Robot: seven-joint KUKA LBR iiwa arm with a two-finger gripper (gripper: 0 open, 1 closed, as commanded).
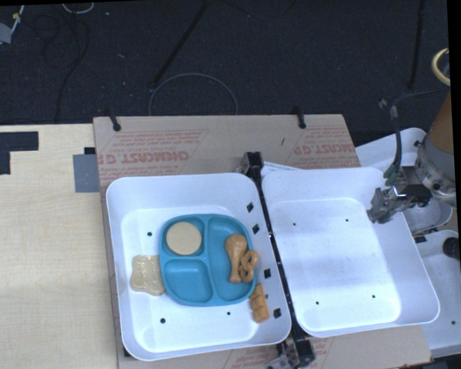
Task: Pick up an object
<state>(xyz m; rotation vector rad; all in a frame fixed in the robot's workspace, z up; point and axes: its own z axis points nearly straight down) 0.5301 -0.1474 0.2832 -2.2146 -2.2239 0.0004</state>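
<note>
Two shallow white bins sit side by side on a cardboard sheet. The left bin (125, 224) holds a blue divided plate (204, 260) with three compartments. A round tan cookie-like disc (183, 238) lies in the plate's upper-left compartment, and a brown pretzel-shaped piece (240, 258) lies in the long right compartment (its lower end nears the plate's rim). A pale, flat, toast-like piece (146, 274) rests on the bin floor touching the plate's left edge. A small orange-brown lump (258, 302) lies on the bin floor just beside the plate's lower right corner, near the divider between the bins. The gripper (383, 206) hangs over the right edge of the right bin (338, 321), well apart from all these objects; it is small and dark here, so how far it is open cannot be told, and nothing is seen in its grasp.
</note>
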